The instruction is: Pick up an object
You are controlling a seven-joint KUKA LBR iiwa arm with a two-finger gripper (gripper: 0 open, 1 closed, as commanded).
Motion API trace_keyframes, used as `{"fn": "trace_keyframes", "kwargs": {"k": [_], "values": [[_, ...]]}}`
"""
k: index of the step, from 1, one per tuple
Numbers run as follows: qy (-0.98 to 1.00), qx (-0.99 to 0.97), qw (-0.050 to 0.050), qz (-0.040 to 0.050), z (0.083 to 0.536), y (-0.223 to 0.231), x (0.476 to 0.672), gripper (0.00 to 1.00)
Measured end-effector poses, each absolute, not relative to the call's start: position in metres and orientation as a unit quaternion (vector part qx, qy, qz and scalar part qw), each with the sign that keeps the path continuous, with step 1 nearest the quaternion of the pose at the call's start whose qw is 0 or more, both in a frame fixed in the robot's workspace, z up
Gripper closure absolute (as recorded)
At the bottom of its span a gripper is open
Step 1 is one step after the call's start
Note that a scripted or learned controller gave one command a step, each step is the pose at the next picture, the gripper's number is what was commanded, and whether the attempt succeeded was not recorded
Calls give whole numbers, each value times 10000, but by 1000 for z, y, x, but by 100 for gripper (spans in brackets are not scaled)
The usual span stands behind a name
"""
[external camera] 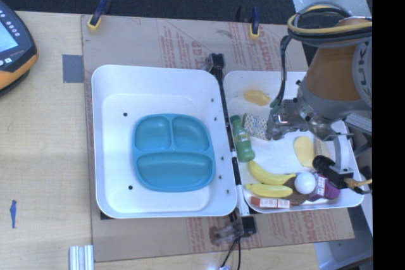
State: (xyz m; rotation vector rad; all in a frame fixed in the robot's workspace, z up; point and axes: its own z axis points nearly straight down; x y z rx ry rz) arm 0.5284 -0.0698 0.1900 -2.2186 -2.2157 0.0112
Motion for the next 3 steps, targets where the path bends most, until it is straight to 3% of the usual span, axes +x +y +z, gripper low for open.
{"fn": "trace_keyframes", "kwargs": {"k": [1,2,3], "values": [[-7099,-7043,8,8,191,-31,563,100],[-7074,-7068,34,39,190,-64,516,100],[-7099,-7043,7,6,191,-28,558,100]]}}
